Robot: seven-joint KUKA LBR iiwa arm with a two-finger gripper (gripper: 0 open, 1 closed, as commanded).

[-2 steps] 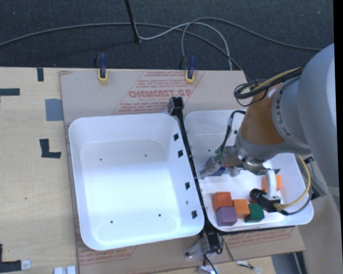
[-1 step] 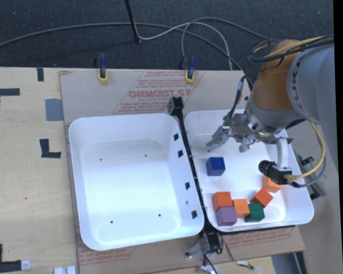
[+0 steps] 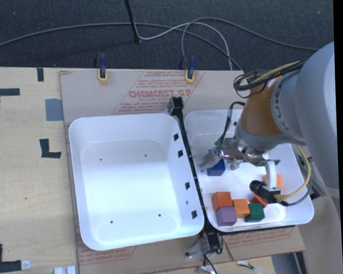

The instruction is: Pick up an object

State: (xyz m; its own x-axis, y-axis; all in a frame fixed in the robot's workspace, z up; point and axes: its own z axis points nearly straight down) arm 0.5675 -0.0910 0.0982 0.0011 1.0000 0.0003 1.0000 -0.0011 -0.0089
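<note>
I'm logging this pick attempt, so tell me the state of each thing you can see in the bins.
gripper: lowered into the right bin, at the blue block
blue block: under the gripper
orange block: resting in bin
purple block: resting, touching orange block
green block: resting
right bin: holding the blocks

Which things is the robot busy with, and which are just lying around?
Part of the job:
gripper
blue block right at the gripper
right bin

Just lying about:
orange block
purple block
green block
left bin
yellow clamps
</note>
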